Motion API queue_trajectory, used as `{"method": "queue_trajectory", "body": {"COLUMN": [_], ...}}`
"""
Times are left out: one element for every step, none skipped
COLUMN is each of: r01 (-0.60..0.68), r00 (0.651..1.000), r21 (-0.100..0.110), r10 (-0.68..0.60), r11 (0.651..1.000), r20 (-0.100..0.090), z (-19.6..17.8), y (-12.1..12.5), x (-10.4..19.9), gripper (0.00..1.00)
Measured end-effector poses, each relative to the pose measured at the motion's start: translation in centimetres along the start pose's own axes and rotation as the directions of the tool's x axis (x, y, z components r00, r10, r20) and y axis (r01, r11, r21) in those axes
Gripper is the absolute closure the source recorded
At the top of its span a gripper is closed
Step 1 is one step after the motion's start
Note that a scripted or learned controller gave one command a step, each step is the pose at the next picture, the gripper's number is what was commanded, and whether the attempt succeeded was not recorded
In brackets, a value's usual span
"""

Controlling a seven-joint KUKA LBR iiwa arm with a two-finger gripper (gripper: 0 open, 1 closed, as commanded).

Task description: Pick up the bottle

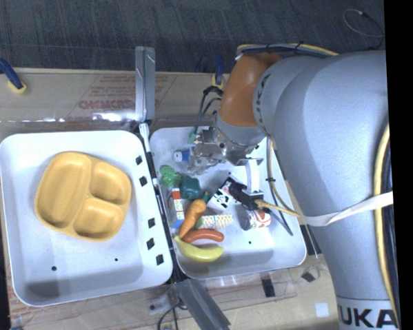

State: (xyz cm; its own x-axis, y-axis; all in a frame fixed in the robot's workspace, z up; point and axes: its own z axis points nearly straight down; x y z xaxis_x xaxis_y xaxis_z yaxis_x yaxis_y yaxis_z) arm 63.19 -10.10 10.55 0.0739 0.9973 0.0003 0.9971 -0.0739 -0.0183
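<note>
My gripper (pixel 204 153) hangs low over the back of the right bin (pixel 288 241), below the orange wrist band. Just left of it lies a small pale item with a blue end (pixel 181 156), possibly the bottle. I cannot tell whether the gripper touches it. A green rounded piece (pixel 168 175) and a teal piece (pixel 190 188) lie in front of the gripper, near the bin's left wall. The arm's grey body covers the bin's right side.
The right bin also holds a carrot (pixel 193 217), a red sausage (pixel 209 235), a banana (pixel 201 251), a black-and-white patterned item (pixel 222 195) and a small can (pixel 260 219). In the left bin (pixel 33 280) lies a yellow divided plate (pixel 82 195).
</note>
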Motion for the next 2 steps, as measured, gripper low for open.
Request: {"method": "queue_trajectory", "body": {"r01": [-0.281, -0.281], "r00": [0.960, 0.960], "r21": [-0.012, -0.011], "r10": [0.281, 0.281], "r11": [0.960, 0.960], "r20": [-0.003, -0.002], "z": [-16.60, -16.55], "y": [1.78, 1.77], "x": [5.20, 5.21], "gripper": [1.00, 0.00]}}
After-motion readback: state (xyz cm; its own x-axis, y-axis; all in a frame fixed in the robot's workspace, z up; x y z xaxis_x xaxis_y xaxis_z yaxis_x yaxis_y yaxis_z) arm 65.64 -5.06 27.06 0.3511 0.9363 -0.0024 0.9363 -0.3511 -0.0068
